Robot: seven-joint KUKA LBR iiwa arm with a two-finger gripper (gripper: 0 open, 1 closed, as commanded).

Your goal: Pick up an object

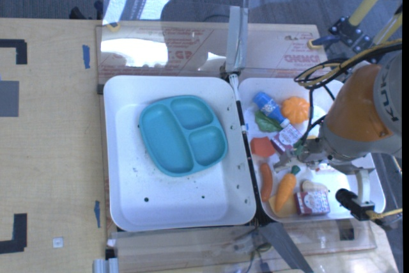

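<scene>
The right bin [378, 196] holds several small items: a blue bottle [267, 103], an orange ball [295, 109], a green piece [267, 121], a white and purple packet [289, 133], a red block [262, 146], a reddish sausage [266, 180], a carrot [285, 190] and a red and white carton [312, 201]. My gripper [293, 160] hangs low over the middle of this bin, just above the carrot's green top and right of the red block. The wrist hides what lies directly beneath it.
The left bin [121, 201] carries a teal divided plate [183, 134]. A clear panel and a metal post [235, 41] stand behind the bins. The arm's orange band [358, 112] and cables cover the right bin's far right side.
</scene>
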